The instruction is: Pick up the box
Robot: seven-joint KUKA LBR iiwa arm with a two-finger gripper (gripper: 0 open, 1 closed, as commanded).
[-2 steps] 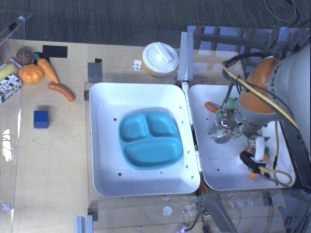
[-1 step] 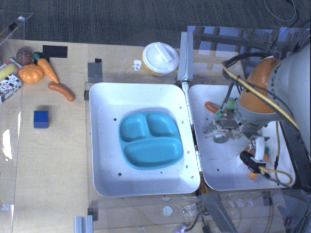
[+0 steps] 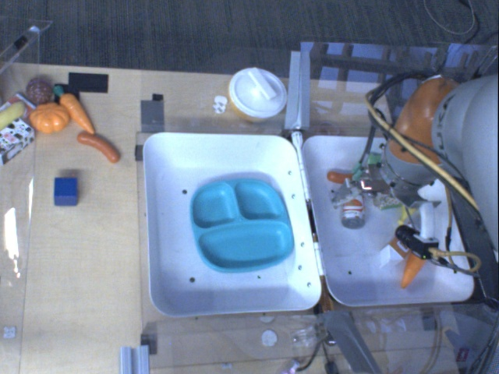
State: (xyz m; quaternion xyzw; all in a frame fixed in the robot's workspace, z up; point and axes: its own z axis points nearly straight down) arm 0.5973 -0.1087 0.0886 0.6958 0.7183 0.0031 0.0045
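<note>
While the arm (image 3: 460, 131) reaches into the right bin (image 3: 343, 283), no box can be identified there; the gripper (image 3: 366, 187) sits low beside a small jar-like item (image 3: 352, 213), its opening indeterminate. Judgement: pick-up not yet accomplished.

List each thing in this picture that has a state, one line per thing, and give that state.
Blue tray: upright in the left bin, its compartments bare.
White lid: flat on the bench behind the bins.
Blue cube: resting on the bench, left of the bins.
Carrot: lying in the right bin, untouched.
Small can: in the right bin, beneath the claw.
Arm: reaching over the right bin.
</note>
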